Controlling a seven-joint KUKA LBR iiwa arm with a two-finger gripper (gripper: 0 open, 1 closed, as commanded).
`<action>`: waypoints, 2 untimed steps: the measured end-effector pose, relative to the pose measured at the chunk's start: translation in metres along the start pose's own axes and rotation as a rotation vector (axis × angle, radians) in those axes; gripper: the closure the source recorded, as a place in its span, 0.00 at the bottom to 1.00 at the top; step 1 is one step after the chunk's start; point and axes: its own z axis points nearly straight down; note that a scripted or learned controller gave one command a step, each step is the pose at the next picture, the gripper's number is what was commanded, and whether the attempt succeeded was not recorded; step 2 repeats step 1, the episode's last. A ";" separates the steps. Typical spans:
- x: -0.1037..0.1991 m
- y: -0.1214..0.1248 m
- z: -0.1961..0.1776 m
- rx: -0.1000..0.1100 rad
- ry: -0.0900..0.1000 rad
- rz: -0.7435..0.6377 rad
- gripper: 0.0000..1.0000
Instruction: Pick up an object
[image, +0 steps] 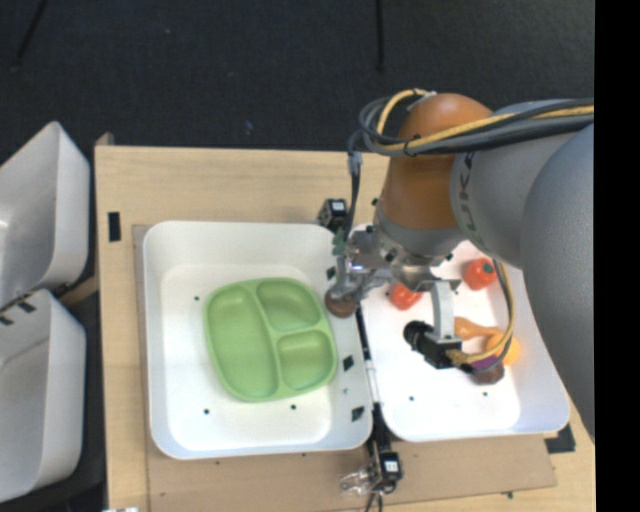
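Observation:
My gripper (346, 288) hangs over the ridge between the two bins, beside the right edge of the green divided plate (268, 338) lying in the left bin (180, 420). A small dark brown round thing (342, 305) sits right at the gripper's tip; whether it is between the fingers is unclear. In the right bin (450, 415) lie a red piece (405, 296), an orange-red tomato-like piece (480, 273), an orange carrot-like piece (474, 327), a yellow piece (511, 350) and a dark purple-brown piece (487, 373). The arm hides much of this bin.
The bins rest on a wooden bench (120, 300). Two white containers (40, 220) stand off the bench at the left. The grey arm with its orange band (440, 160) covers the upper right of the scene.

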 end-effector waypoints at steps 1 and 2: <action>0.049 -0.007 0.004 0.002 0.000 0.001 1.00; 0.049 -0.007 0.004 0.002 0.000 0.001 1.00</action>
